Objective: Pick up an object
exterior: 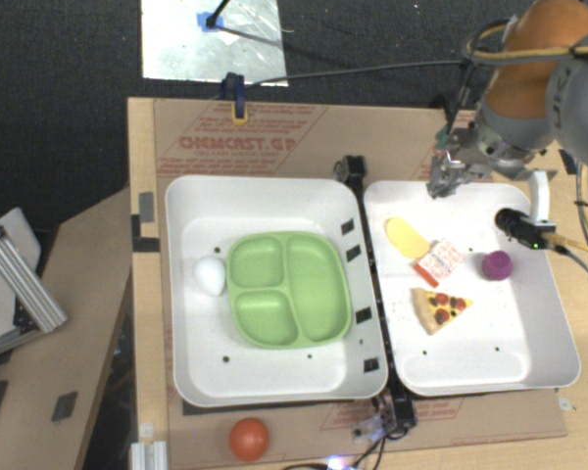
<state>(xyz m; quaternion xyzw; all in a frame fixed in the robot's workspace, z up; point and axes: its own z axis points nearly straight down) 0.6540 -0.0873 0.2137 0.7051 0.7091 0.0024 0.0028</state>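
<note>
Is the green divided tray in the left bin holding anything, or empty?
Empty. All three compartments of the green tray show bare green. The white ball sits beside its left edge on the floor of the left bin, not in it.

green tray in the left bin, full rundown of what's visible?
The green tray is a pale green, smooth, plastic-looking dish with rounded corners and three compartments: two side by side on the upper half, the right one running down the whole right side, and one at lower left. All three look bare. It lies flat, slightly rotated, on the floor of the left bin, roughly centred. A white ball sits against its left edge.
</note>
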